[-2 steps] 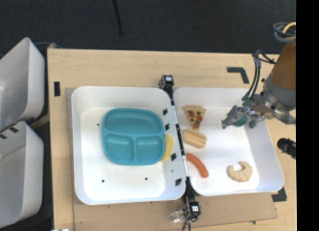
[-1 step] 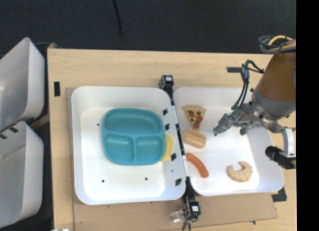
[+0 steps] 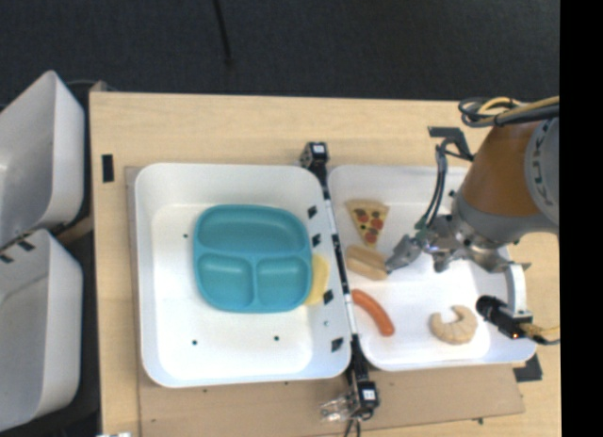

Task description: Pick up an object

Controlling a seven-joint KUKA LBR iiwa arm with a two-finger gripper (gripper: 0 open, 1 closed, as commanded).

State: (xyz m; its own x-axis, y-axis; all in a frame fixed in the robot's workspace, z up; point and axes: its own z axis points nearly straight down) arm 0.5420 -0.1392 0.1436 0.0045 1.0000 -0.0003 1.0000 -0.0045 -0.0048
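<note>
While the grey arm (image 3: 509, 181) with its orange band reached in from the right, its gripper (image 3: 407, 252) hung low over the right bin (image 3: 415, 355), close to the wall in the middle. Its fingers looked a little apart, but they were small and blurry, so I could not tell how wide they stood or if they had hold of anything. Just beside the gripper tip, on its left, lay a tan bread roll (image 3: 366, 262), and it was too close to say if the two touched. Above the roll sat a pizza slice (image 3: 367, 220) with red dots on it. Below the roll lay an orange sausage (image 3: 374, 312), tilted, near the middle wall. Further right, near the bottom of the bin, sat a curled croissant (image 3: 454, 325), well apart from the gripper. The arm covered part of the right bin's far side. In the left bin (image 3: 170, 350) lay a teal tray (image 3: 252, 257) with three parts. A yellow thing (image 3: 320, 280) poked out from under the tray's right edge, and most of it was hidden, so I could not tell what it was.
</note>
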